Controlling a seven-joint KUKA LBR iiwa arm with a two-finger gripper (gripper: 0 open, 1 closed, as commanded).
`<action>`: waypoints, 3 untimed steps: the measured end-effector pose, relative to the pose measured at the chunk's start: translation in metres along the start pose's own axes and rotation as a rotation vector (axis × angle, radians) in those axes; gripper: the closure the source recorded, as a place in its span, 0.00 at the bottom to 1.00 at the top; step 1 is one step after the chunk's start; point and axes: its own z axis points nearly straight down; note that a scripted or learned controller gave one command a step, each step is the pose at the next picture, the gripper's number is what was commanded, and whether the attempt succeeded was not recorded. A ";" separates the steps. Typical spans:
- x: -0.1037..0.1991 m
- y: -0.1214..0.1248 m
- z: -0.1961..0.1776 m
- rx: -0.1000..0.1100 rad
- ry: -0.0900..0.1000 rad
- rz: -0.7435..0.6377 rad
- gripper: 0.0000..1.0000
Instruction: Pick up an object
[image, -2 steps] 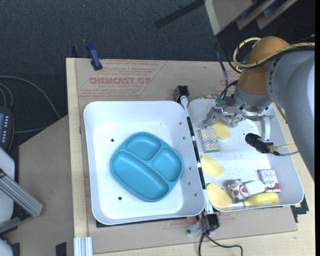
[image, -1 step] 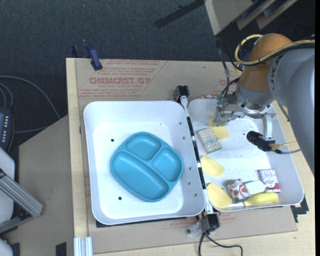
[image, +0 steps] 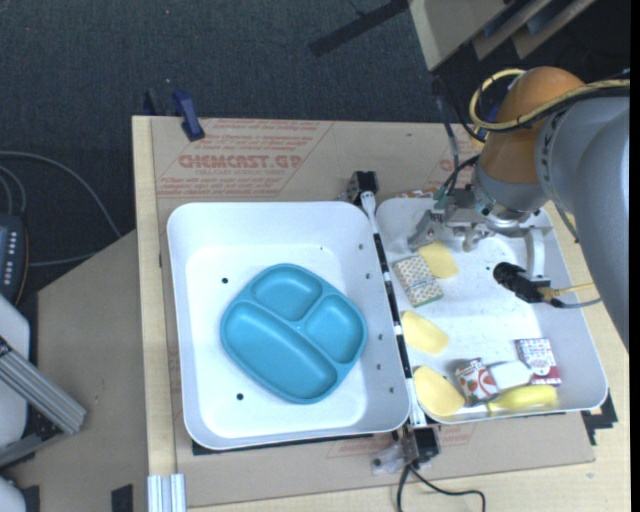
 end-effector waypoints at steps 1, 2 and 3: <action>0.014 -0.013 0.010 0.002 0.001 0.000 0.00; -0.003 0.010 0.010 -0.002 -0.001 0.000 0.00; 0.010 -0.019 0.010 0.002 0.001 0.001 0.00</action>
